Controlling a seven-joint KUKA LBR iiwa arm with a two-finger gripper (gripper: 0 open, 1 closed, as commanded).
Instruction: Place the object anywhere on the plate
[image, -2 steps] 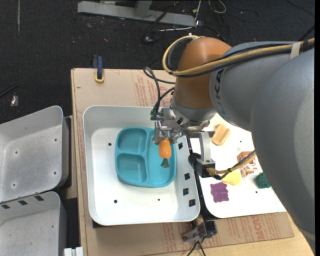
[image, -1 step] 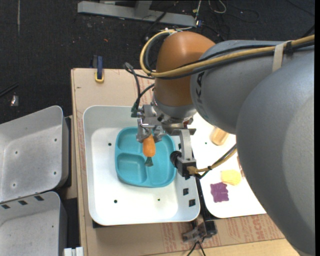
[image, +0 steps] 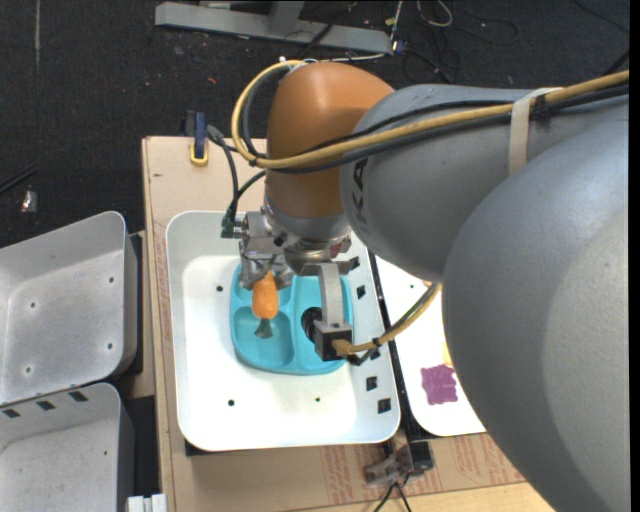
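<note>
The gripper (image: 266, 283) pinches an orange carrot (image: 264, 298) over the blue plate (image: 248, 342) in the left bin (image: 290, 415); the arm (image: 480, 200) hides the plate's right side and most of the right bin (image: 425, 425)

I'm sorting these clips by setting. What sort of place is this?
Probably a robotics lab: a wooden bench holding shallow white bins, loose cables on the dark floor, and a grey arm's gripper over a blue plate.
</note>
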